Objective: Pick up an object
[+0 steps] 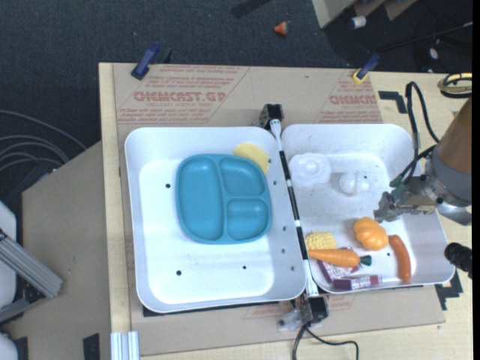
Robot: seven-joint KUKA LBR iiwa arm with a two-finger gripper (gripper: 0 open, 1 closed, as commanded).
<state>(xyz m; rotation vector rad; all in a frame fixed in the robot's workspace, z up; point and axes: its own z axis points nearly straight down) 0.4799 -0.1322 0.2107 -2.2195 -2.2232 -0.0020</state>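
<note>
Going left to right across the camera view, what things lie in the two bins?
Blue divided plate → yellow item behind it → corn piece → carrot → orange fruit → sausage.

Grey arm (456, 178) (orange band above), dark metal gripper (390, 203), black cables (417, 118)

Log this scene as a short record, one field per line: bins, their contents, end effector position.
left bin: blue divided tray, yellow item at its far edge
right bin: orange fruit, carrot, corn piece, sausage, pale items near the far wall
end effector: over the right bin, just beyond the orange fruit
held object: none visible
</note>
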